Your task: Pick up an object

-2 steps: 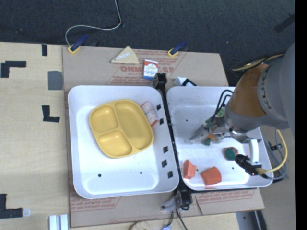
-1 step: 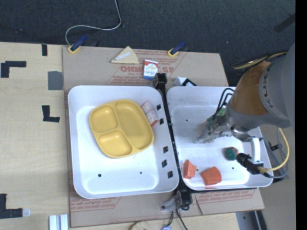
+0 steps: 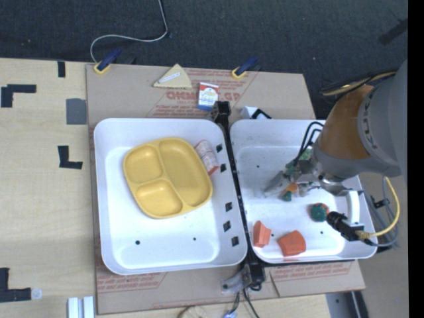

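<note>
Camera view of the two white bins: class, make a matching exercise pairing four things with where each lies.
Things:
1. yellow divided plastic plate
2. small green round object
3. red and white small box
4. orange chunky block

Places:
A. on the cardboard beyond the bins
B. left bin
C. right bin, near its front edge
D. right bin, below the gripper

Pairs: 1-B, 2-D, 3-A, 4-C

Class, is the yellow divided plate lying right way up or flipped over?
Right way up: the yellow divided plate shows its three hollow compartments facing the camera, in the left bin.
</note>
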Controlling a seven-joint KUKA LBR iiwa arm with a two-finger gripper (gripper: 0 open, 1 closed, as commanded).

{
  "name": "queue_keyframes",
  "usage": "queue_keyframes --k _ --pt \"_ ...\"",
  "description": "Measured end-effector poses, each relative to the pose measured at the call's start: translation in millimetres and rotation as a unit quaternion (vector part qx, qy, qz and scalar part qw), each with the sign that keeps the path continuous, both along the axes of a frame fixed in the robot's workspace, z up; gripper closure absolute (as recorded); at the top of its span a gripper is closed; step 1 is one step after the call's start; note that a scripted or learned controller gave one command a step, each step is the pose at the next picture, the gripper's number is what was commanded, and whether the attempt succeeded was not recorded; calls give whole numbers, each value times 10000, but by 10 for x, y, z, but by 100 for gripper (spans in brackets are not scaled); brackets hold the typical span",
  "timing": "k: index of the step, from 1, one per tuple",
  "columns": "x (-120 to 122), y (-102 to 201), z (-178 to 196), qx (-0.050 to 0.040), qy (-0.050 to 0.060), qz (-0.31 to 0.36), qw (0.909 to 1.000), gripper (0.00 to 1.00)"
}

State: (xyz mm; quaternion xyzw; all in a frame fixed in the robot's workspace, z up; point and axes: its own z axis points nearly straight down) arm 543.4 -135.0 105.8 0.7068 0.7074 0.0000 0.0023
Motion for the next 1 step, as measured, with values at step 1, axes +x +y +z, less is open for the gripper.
queue_keyframes --k 1 --pt "1 5 93 3 5 4 10000 100"
